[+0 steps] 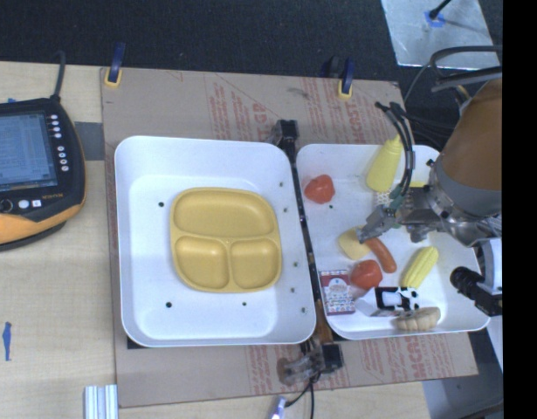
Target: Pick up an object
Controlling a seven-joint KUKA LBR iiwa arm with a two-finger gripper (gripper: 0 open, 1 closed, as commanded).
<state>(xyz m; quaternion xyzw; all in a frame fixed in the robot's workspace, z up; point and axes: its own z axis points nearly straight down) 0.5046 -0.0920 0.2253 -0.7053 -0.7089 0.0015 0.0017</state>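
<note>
My gripper (377, 228) hangs low in the right-hand bin (333, 160), fingers spread and holding nothing. The sausage (381, 253) lies just below my fingertips, beside the pale potato piece (350, 243). Its long axis runs diagonally, roughly in line with my reach.

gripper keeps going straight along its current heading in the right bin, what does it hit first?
Probably the pale yellow piece, with the hot dog right beside it. The gripper points left and slightly down toward them; its height above them is unclear from this view.
</note>
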